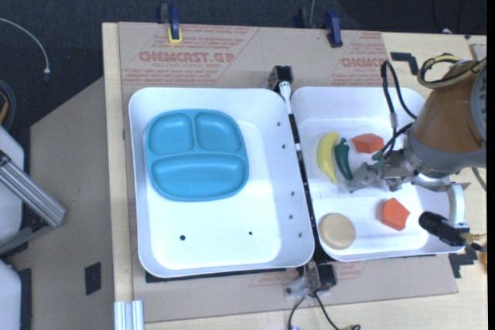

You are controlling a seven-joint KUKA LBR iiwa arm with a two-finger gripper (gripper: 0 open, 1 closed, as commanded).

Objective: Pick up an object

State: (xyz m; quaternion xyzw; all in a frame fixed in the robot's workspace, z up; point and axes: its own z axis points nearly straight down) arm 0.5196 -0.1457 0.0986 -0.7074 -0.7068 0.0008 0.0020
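On the desk point(116, 166), in the right-hand white bin point(305, 166), our claw point(357, 178) hovers just right of the green pepper point(342, 158), whose long axis runs up-down beside the banana point(328, 157); its grip we cannot tell.

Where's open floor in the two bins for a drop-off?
Left bin: a broad bare patch below the blue divided plate, and a strip between the plate and the centre divider. Right bin: crowded. The banana, green pepper, two orange blocks, the tan disc and the gripper leave small gaps.
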